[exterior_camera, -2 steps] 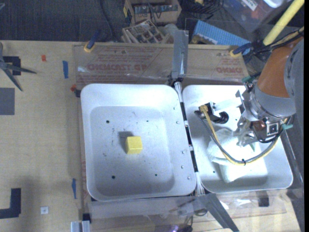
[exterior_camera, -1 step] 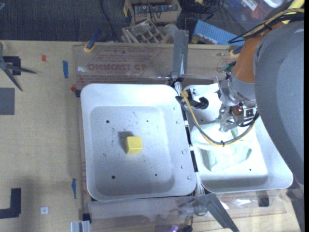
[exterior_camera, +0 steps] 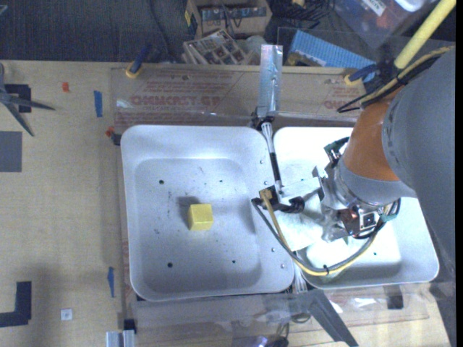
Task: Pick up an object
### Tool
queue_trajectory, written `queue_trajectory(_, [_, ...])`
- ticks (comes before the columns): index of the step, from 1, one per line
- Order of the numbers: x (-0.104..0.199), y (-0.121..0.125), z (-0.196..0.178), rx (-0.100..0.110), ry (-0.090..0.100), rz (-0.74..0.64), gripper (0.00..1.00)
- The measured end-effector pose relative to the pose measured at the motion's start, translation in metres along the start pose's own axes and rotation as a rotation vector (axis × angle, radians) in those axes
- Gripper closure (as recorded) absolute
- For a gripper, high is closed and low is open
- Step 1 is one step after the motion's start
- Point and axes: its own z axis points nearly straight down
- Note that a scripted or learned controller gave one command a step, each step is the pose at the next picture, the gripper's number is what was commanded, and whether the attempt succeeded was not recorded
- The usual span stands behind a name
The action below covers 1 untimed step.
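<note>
Yellow block sitting on floor of left bin, a bit left of centre, square to nothing in particular, slightly rotated. Nothing touching it. Dark specks scattered on bin floor around it. Well apart from gripper, which is down over right bin, near that bin's middle. Can't tell jaw state: wrist body and cabling cover that end. Yellow cable looping from divider between bins, under wrist. Orange band above wrist, grey arm coming in from right. Cardboard behind bins.
</note>
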Motion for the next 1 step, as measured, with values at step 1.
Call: queue_trajectory(1, [0.0077,-0.0043,0.008,0.001,-0.001,-0.08,1.0])
